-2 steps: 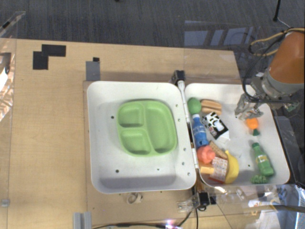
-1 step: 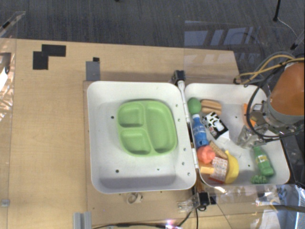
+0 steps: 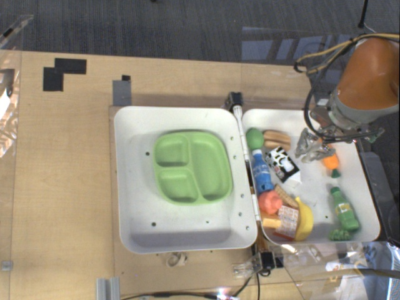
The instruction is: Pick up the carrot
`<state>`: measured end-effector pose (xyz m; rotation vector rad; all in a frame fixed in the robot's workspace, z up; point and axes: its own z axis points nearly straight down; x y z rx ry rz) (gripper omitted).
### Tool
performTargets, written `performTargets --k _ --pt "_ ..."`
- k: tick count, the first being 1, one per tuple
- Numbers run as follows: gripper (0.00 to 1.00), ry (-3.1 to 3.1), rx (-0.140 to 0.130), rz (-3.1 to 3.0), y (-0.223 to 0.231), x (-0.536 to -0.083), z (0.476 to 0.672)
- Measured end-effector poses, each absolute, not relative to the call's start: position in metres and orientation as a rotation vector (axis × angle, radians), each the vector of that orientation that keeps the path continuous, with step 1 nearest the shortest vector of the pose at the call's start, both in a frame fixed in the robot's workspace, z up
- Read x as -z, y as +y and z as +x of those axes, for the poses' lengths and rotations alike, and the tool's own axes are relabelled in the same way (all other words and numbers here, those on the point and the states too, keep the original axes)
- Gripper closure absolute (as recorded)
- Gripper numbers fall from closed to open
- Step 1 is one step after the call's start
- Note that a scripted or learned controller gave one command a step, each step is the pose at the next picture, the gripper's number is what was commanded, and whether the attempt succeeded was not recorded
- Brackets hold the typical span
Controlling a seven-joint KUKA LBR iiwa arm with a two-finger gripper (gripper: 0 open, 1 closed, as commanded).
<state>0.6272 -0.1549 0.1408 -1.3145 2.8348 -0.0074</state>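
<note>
The carrot [image 3: 330, 162] is a small orange piece with a green tip, lying in the right bin [image 3: 369, 192] near its far right side. My gripper [image 3: 312, 146] hangs low over the same bin, just left of and slightly behind the carrot. The carrot lies beside the gripper, apart from it, and nothing shows in the gripper's grasp. The arm's orange band [image 3: 369, 74] rises above the bin's far right corner.
The right bin also holds a green ball [image 3: 254, 137], a bread roll [image 3: 277, 136], a blue bottle [image 3: 261, 172], a black-and-white box [image 3: 284, 164], a banana [image 3: 305, 220] and a green bottle [image 3: 344, 209]. A green divided plate [image 3: 190, 167] lies in the left bin [image 3: 131, 186].
</note>
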Motion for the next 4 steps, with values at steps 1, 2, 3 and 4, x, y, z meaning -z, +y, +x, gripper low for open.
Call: performTargets --k 1,2,3,4 --pt "0.00 2.841 0.006 -1.311 -0.157 -0.139 0.625" --pt "0.00 2.811 0.016 -1.364 -0.208 -0.091 0.637" --pt "1.00 2.795 0.028 -1.358 -0.205 -0.108 0.643" --pt "0.00 2.795 0.027 -1.358 -0.205 -0.108 0.643"
